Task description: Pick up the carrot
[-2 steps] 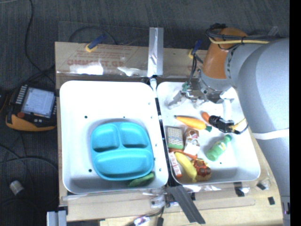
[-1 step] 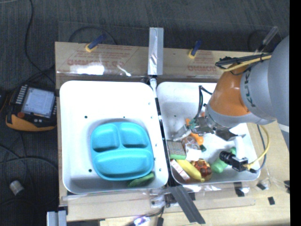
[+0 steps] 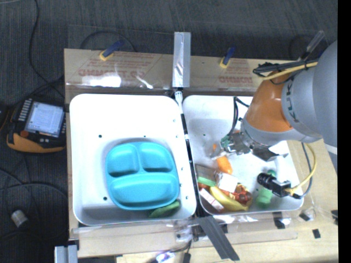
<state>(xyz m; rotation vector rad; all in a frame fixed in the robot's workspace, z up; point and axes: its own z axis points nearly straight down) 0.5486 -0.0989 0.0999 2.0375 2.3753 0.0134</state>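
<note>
Toward the lower right of the frame, the small orange plastic carrot (image 3: pixel 224 164) lies atop the toy clutter in the right-hand shallow white bin (image 3: pixel 205 116), just below the grey gripper (image 3: pixel 233 143), whose finger spread I cannot tell, so a straight, centred descent seems wisest.

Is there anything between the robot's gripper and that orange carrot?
Hardly anything: in the camera view the gripper sits just above the carrot in the right bin, with a sliver of white bin floor between them.
</note>
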